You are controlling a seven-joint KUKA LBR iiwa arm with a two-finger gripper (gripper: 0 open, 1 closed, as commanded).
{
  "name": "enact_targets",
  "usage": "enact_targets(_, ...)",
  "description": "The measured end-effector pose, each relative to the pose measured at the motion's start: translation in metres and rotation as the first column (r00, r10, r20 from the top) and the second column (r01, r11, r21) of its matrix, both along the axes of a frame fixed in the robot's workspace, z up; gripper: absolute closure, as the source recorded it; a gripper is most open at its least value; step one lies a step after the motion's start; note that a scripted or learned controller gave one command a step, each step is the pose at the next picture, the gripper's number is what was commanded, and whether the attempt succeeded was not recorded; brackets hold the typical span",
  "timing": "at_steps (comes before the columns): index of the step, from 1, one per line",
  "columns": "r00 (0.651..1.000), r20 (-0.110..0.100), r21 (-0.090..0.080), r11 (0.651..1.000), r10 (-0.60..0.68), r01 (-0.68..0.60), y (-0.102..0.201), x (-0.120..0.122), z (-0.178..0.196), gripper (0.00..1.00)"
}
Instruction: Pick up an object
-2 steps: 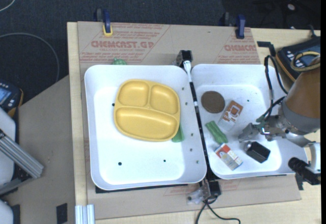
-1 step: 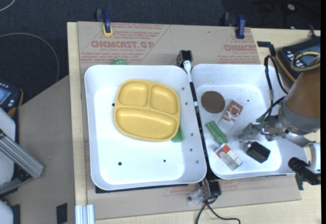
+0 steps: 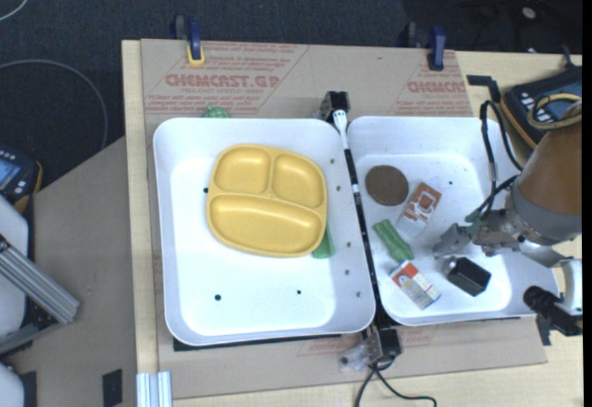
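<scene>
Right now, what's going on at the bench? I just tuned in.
The KUKA arm reaches in from the right over the right bin, with its gripper low above the bin floor near a small black block. Nothing shows between its fingers, so no pick yet. Also loose in that bin are a brown disc, an orange-and-white packet, a green stick and a small red-and-white box. The left bin holds a yellow divided plate, resting over a green item.

Yellow plate [image 3: 268,200] in white bin [image 3: 185,239]; brown disc [image 3: 387,184]; green bar [image 3: 392,240]; black block [image 3: 469,276].
</scene>
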State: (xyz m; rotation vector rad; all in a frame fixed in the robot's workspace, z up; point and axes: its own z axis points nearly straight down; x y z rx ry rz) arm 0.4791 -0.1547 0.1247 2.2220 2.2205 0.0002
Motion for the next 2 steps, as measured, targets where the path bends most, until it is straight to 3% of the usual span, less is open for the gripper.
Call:
enact_targets(1, 1.0, -0.005, 0.003, 1.0, 0.0, 0.001, -0.007, -0.001, -0.042, 0.0)
enact_targets(2, 1.0, -0.004, 0.004, 1.0, 0.006, -0.006, 0.057, 0.0, -0.04, 0.0)
